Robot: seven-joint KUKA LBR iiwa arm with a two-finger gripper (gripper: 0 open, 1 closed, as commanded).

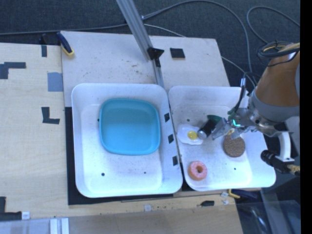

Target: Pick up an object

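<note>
The right bin (196, 93) holds a toy fried egg (189, 135), a pink donut (198, 170) and a round brown cookie (234, 146). My gripper (205, 129) reaches in from the right and hangs low in the middle of this bin. Its tip is just right of the egg and left of the cookie, close to the egg's edge. I cannot make out anything held in it. The grey arm with its orange band (279, 84) stands over the bin's right side.
A blue square plate (129, 126) lies in the left bin (87, 179). A slanted metal rail (137, 27) runs down to the gap between the bins. Cables (253, 18) loop at the top right. A yellow-tipped tool (66, 44) lies at the back left.
</note>
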